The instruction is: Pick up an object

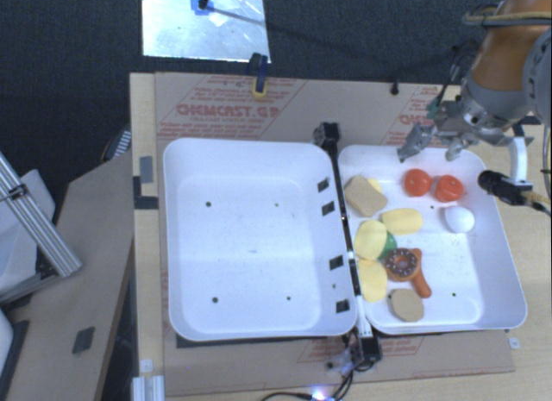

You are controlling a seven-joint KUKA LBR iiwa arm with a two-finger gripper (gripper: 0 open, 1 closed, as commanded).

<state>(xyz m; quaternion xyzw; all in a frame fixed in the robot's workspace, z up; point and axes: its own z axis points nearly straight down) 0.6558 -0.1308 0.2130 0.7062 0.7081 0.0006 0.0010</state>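
Two tomatoes (417, 182), one egg (459, 219)

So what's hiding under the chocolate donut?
Under the donut lies an orange carrot-like thing, its end poking out below. A bit of green peeks out beside it. What they look like underneath is covered.

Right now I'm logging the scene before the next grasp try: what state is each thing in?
gripper: open, holding nothing, above the right bin's far edge
right bin: holds all the toy food
left bin: sits beside the right bin
two red tomatoes: side by side, untouched
white egg: lying alone
chocolate doughnut: resting flat
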